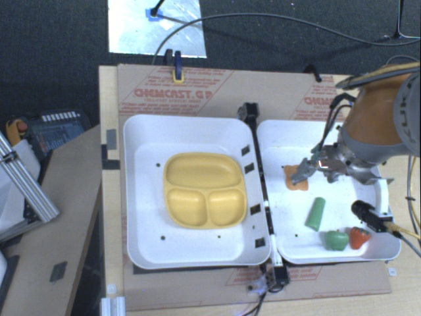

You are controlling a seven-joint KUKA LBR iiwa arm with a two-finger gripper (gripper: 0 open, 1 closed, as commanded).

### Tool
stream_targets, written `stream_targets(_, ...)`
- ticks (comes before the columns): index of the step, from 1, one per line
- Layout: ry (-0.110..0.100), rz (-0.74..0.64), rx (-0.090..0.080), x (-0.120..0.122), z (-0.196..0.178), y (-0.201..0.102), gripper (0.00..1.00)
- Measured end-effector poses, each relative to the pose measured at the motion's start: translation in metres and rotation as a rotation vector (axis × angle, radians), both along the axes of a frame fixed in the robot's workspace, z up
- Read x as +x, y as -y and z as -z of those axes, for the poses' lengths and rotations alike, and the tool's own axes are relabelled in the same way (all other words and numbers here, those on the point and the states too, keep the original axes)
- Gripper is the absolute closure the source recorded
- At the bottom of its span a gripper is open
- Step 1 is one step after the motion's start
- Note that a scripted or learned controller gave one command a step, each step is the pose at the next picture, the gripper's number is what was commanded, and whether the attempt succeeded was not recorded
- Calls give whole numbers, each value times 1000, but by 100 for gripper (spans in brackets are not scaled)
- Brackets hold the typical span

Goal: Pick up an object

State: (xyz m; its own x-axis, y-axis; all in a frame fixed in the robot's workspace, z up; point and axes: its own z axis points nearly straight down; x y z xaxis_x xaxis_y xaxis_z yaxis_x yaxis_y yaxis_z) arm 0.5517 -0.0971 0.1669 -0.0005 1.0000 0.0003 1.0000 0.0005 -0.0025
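The KUKA arm (378,120) is reaching in over the right-hand white bin (276,242), and its gripper (304,174) is hanging low above that bin's middle, nearer the far wall than the near one. The fingers look to be spread somewhat, though the slant of the view makes it hard to judge how far. Nothing is lying between them, so no object is being held.

Directly beneath the fingertips, and partly covered by them, a flat orange piece (297,183) is lying on the bin floor; I cannot tell whether the fingers are touching it or hovering just above. Near it, toward the bin's near wall, a pale green cylinder (316,214) is lying tilted on its side. In the bin's near right corner a darker green toy vegetable (336,240) and a red-orange one (358,237) are sitting just beside each other, the pair looking like they are touching.

The left-hand white bin (141,239) is carrying a yellow divided tray (202,189) at its middle.

By my judgement the task is at the approach stage: the gripper is lined up on the orange piece, but closing on it and lifting it are not yet done.
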Motion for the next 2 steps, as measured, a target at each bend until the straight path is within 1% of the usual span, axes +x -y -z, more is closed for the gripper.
stream_targets(1, -2, 0, 0, -3, 62, 3, 0)
stream_targets(2, 1, 0, 0, -3, 83, 3, 0)
